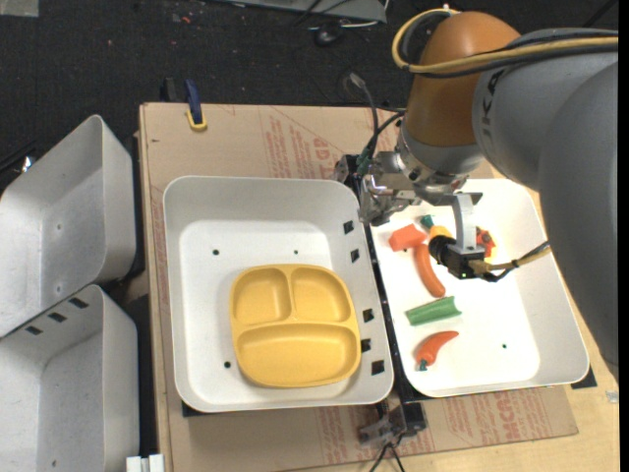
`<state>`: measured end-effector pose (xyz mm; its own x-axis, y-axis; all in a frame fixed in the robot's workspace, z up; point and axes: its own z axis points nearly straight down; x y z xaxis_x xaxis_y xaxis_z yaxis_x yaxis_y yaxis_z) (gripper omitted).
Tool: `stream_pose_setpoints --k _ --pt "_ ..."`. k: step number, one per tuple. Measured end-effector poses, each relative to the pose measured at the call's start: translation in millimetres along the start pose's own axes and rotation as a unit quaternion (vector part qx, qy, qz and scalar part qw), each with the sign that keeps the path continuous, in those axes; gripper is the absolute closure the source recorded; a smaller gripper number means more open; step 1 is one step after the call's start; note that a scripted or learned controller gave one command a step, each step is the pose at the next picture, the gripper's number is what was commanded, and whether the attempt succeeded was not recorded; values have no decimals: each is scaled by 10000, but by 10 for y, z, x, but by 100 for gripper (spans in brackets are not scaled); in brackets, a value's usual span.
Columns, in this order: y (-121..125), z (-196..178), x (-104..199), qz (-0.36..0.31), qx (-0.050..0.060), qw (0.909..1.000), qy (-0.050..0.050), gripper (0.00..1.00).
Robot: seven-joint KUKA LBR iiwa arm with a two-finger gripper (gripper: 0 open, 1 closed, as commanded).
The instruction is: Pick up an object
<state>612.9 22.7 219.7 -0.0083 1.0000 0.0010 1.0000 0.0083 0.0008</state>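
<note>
One gripper (381, 200), mine, hanging over the far-left corner of the right bin (511, 313), just about above the wall it shares w/ the left bin (197, 224). Can't tell from this angle how far open it is, since my wrist covers most of it, and I see nothing in its hold. Closest candidate is an orange-red chunk (403, 236), just beside me on the right-bin side and a bit toward the near edge. Right next to that, maybe touching it, is the carrot (428, 271). Its long axis runs diagonally away from me, from near the chunk down toward the bin's middle. Further out is a green piece (432, 311), lying roughly across the bin, left to right w/ a slight tilt, apart from the carrot tip. Past that is a red pepper (434, 346), angled, nearest the front edge and farthest from me. So all pickable stuff lies one way: rightward and toward the front, none under me now. Left bin has just a yellow divided plate (295, 354), flat and wide, prob. a poor pick. My guess is the chunk or carrot is the sensible target. For the carrot I'd close across the short width, i.e. perpendicular to that diagonal.
</note>
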Motion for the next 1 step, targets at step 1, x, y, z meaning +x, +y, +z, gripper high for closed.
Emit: stream_pose_setpoints --k 1 --pt "130 72 532 4 -4 10000 -2 100"
